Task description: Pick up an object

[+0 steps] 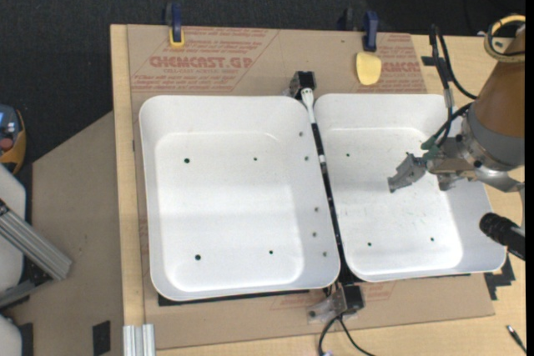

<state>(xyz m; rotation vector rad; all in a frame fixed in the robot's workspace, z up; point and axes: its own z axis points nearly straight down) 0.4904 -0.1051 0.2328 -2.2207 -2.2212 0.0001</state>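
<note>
Gripper (406, 173) hovers above right bin (392, 114), grey, angular.

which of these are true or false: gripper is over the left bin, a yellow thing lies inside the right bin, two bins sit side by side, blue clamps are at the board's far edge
1. The gripper is over the left bin. False: it is over the right bin.
2. A yellow object lies inside the right bin. False: it lies on the brown board, beyond that bin's far rim.
3. Two white bins sit side by side. True.
4. Blue clamps sit at the board's far edge. True.
</note>
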